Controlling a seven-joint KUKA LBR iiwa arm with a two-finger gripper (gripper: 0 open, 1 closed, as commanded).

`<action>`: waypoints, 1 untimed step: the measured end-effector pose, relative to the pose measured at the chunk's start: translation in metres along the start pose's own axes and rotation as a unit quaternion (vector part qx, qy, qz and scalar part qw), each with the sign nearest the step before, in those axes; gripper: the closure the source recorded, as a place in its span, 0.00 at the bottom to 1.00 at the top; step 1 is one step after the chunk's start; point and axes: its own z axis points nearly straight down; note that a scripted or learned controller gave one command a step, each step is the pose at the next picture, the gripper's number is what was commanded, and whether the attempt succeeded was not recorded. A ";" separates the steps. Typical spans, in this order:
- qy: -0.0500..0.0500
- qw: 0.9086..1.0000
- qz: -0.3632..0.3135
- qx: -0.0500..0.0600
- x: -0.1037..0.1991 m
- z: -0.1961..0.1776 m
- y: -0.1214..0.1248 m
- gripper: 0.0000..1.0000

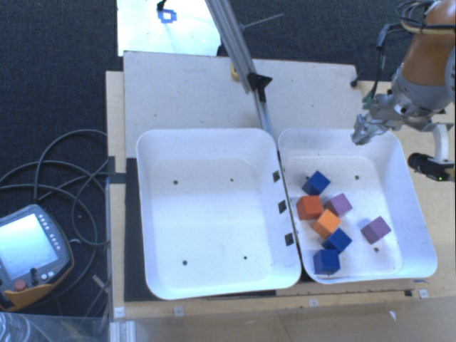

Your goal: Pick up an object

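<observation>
Several small cubes lie in the right bin: a blue cube at the upper left, a red cube, an orange cube, a purple cube, a second purple cube to the right, and two blue cubes near the front. My gripper hangs over the bin's far right rim, well above and to the right of the cubes. Nothing shows between its fingers.
The left bin stands beside the right one, joined by black clips along the shared wall. A grey metal pole slants down to the bins' far junction. Cables and a teach pendant lie left of the bench.
</observation>
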 end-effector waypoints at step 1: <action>0.001 1.000 -0.003 0.002 0.051 -0.010 0.001 1.00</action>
